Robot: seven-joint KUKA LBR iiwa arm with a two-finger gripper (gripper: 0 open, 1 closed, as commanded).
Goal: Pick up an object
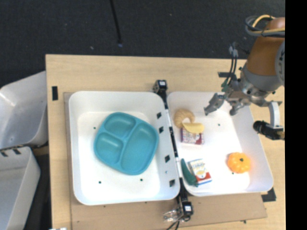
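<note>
In the right bin (249, 181) lie a tan croissant (183, 115), a yellow banana-like piece (194, 127) on a small purple-and-white packet (192, 137), a small carton with red and green print (198, 171) and an orange pumpkin-like fruit (238, 162). My gripper (224, 106) hangs over the bin's upper right part, open, with its two grey fingers spread and nothing between them. It stands to the right of the croissant and well above the orange fruit.
The left bin (81, 186) holds a blue divided plate (126, 143). Black clips (169, 143) line the seam between the bins. A white box (19, 114) stands off the bench's left edge. Bare wood runs behind both bins.
</note>
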